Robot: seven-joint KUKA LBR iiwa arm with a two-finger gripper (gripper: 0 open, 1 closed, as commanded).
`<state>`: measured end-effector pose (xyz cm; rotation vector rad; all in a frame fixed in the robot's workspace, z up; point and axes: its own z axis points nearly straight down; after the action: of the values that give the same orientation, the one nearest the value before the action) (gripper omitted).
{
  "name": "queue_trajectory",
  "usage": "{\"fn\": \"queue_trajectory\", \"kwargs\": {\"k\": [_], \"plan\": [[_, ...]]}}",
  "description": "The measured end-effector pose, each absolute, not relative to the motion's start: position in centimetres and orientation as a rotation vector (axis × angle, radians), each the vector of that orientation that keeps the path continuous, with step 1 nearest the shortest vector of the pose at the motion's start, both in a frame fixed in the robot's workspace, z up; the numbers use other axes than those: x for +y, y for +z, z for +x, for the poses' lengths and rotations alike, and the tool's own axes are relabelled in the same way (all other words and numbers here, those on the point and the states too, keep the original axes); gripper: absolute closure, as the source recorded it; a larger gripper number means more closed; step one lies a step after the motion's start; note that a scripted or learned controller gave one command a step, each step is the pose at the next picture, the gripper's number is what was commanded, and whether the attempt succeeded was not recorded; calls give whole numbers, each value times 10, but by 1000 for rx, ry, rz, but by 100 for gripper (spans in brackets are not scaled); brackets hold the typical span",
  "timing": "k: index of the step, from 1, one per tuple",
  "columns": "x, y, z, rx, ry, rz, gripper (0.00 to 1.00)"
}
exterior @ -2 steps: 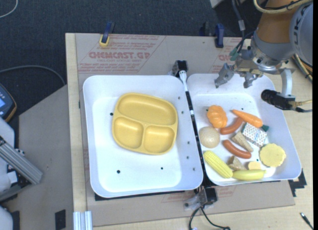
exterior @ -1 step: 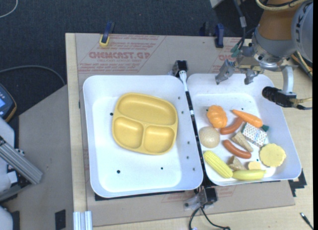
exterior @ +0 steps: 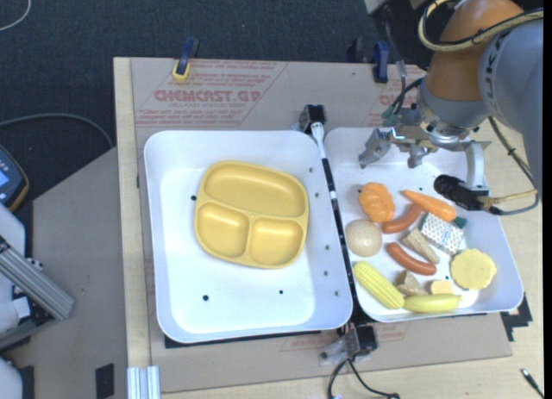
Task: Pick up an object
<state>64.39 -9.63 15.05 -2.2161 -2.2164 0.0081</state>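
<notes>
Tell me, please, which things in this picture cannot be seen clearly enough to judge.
- Gripper, camera view: seen from above under the wrist; open or shut cannot be told.
- Small pieces between the corn and the banana: partly covered, too small to name.
- Arm, camera view: cut off by the right edge.

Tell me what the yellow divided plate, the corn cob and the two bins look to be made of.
Yellow divided plate: likely moulded plastic, smooth with a soft sheen and rounded compartment walls.
Corn cob: probably toy plastic or rubber; its colour is even and glossy.
Left bin and right bin: seemingly thin formed white plastic, with rounded corners and raised rims; I cannot confirm it.
</notes>
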Motion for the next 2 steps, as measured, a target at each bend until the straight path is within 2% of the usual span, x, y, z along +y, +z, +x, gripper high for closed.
{"fn": "queue_trajectory", "kwargs": {"k": [1, 2], "plan": [[-96, 90, 634, -2215, 9, -2216, 0], [-96, 84, 633, -2218, 4, -2219, 0]]}}
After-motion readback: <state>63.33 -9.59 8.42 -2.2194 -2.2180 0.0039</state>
